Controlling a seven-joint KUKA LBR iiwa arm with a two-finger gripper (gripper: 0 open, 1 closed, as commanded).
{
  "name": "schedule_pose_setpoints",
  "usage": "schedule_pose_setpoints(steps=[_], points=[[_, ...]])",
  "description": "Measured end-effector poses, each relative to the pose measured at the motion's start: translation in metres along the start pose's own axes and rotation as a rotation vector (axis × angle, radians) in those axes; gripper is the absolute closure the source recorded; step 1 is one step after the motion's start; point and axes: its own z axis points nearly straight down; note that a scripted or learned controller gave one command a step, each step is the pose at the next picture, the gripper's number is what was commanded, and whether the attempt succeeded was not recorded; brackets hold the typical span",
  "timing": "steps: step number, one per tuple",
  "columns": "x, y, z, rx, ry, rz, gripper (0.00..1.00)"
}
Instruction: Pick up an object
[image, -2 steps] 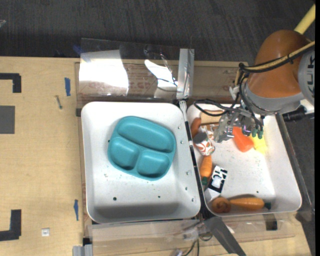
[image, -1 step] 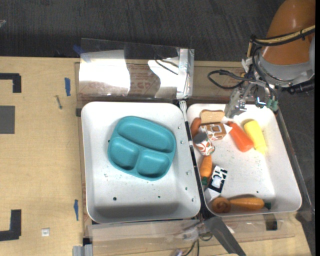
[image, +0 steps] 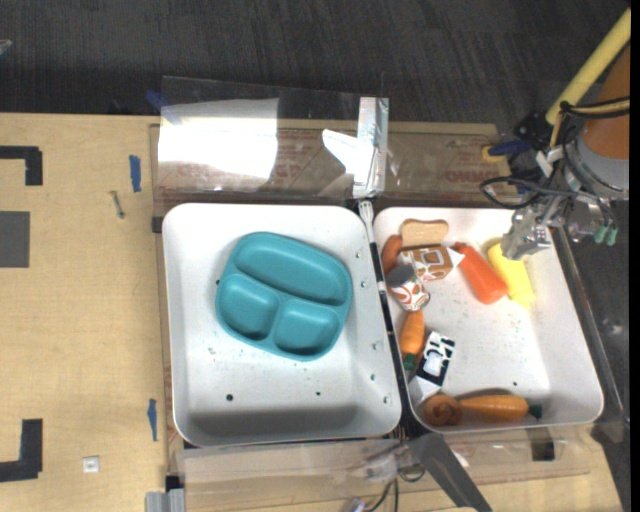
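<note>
Two shallow white bins sit side by side on a tan bench. Left bin (image: 190, 400) holds one teal divided tray (image: 283, 294). Right bin (image: 565, 375) holds several small objects: one yellow block (image: 518, 278) at its upper right, one orange piece (image: 481, 275) touching that block's left side, one toast slice (image: 424, 233) further left, and one carrot (image: 475, 407) well below. Gripper (image: 527, 236) hovers just above the yellow block; whether it is open or grasping anything cannot be told.
</note>
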Motion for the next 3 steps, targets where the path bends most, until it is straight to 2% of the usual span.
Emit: schedule_pose_setpoints(steps=[1, 2, 3], points=[[-0.002, 0.005, -0.002, -0.002, -0.004, -0.007, 0.0], [-0.019, -0.034, 0.088, 0.01, -0.035, -0.042, 0.0], [-0.021, -0.042, 0.096, 0.012, -0.037, 0.054, 0.0]])
